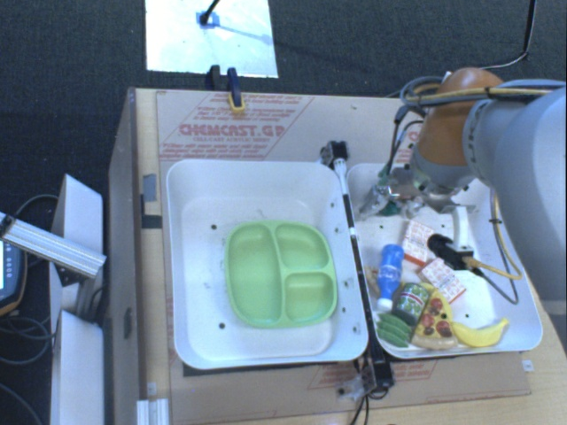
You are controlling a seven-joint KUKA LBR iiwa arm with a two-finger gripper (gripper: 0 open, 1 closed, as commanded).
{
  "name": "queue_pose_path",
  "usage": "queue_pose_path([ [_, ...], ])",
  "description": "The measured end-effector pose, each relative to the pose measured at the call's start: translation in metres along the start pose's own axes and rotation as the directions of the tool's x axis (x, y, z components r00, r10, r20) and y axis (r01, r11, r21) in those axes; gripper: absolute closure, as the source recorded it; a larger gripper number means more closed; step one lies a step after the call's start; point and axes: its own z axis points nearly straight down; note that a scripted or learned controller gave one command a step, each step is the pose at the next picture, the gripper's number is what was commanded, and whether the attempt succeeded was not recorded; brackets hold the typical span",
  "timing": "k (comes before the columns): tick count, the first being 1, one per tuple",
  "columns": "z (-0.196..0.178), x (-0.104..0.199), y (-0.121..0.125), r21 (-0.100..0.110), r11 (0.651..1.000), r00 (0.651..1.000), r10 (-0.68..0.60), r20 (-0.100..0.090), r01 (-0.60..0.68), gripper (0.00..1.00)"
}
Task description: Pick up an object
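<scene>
In the camera view the arm point(514, 149) reaches in from the right and the gripper point(383, 198) hangs low over the far left corner of the right bin point(530, 324), on a bare patch of floor. Whether it is released or clenched I cannot tell from this angle, and nothing is seen held in it. The things to pick lie nearer the camera in the same bin: a packet point(416, 237) just beside the gripper, a blue bottle point(390, 264) along the left wall, then a can point(410, 301), a pizza slice point(434, 321) and a banana point(483, 333) crowded at the near edge. The left bin point(199, 193) holds a green plate point(282, 273). This looks like the approach step, with no grasp made. The next move probably calls for a shift toward the packet or bottle, then a descent squarely over it and clear of the wall.
</scene>
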Motion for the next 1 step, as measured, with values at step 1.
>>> queue_pose_path([
  [1,-0.0009,-0.0136,0.0247,-0.002,1.000,1.000,0.000,0.001,0.000,0.00],
])
